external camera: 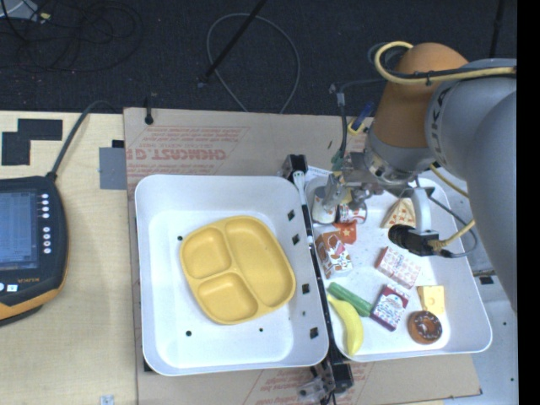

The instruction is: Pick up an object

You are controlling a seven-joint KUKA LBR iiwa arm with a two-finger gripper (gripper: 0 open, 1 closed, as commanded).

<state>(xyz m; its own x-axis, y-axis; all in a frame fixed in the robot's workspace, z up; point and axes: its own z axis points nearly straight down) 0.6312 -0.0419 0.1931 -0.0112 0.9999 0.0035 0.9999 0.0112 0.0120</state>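
Gripper (337,199) low over right bin (472,332), near its far-left corner, beside divider between bins. Cannot tell finger state: tips lost in clutter. Small red-white packet (350,213) directly under tips, contact unclear. Larger red-white box (335,253) just nearward of tips, long axis running far-to-near along left wall. Likely target: packet below, straight descent.
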